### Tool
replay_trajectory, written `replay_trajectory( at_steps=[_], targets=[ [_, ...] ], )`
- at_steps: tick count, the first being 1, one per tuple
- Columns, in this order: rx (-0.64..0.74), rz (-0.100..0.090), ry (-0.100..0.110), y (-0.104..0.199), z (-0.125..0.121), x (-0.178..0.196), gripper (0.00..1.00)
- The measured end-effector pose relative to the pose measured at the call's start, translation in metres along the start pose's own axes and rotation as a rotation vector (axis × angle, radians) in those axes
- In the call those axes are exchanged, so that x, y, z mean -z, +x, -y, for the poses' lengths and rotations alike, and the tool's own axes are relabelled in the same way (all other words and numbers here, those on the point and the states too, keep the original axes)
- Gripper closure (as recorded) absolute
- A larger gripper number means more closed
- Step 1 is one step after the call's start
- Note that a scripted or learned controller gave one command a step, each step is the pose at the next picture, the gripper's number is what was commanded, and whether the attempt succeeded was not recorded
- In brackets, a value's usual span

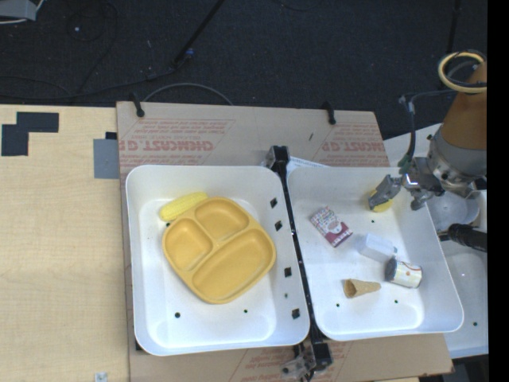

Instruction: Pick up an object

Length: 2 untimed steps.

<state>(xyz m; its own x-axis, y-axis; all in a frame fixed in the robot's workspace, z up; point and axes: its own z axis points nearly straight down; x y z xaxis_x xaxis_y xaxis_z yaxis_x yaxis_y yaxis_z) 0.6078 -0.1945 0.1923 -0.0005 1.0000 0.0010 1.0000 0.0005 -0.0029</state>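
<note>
A small yellow object (382,204) sits near the far right corner of the right bin (429,317), apparently between the fingers of the robot's hand (398,188) (the grip looks narrow, closed on it). Nearer lie a red-and-white packet (330,226), a cone (361,287) and a small cup (405,273). A yellow divided plate (219,248) fills the left bin (151,293). Lifting straight up, slowly, should keep the hold secure.
</note>
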Motion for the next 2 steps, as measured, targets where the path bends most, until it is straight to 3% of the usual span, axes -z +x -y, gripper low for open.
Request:
replay_trajectory(
  at_steps=[2],
  targets=[
    [0.0, 0.0, 0.002, -0.001, -0.006, -0.098, 0.0]
  ],
)
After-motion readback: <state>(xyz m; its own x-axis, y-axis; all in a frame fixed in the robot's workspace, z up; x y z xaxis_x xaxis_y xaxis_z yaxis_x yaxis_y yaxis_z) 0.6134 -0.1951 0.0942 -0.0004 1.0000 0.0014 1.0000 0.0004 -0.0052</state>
